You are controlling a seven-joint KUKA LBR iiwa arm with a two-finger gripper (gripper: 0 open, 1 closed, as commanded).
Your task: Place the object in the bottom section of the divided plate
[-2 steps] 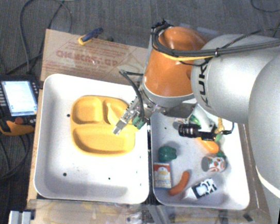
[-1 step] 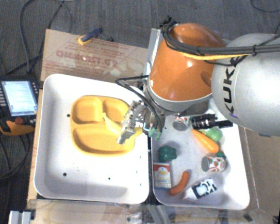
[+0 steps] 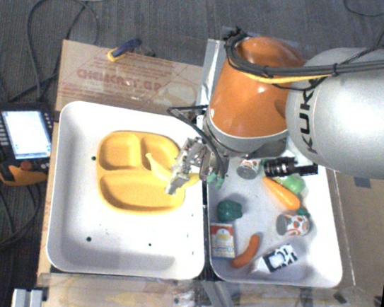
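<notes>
A yellow divided plate (image 3: 133,190) lies in the left bin (image 3: 121,246), with two small sections at the top and one wide section at the bottom. My gripper (image 3: 185,168) hangs over the plate's right rim, close to the wall between the two bins. A small bright yellow patch (image 3: 189,179) shows just under the gripper; I cannot tell whether it is a held object or the plate's rim. The grey and orange arm covers the space above the gripper.
The right bin (image 3: 324,273) holds a carrot (image 3: 282,193), a dark green piece (image 3: 229,209), a red carton (image 3: 222,241), a sausage (image 3: 247,250), a small can (image 3: 248,168), a cup (image 3: 294,224) and a black-and-white item (image 3: 280,258). A handheld screen (image 3: 20,134) lies left of the bins.
</notes>
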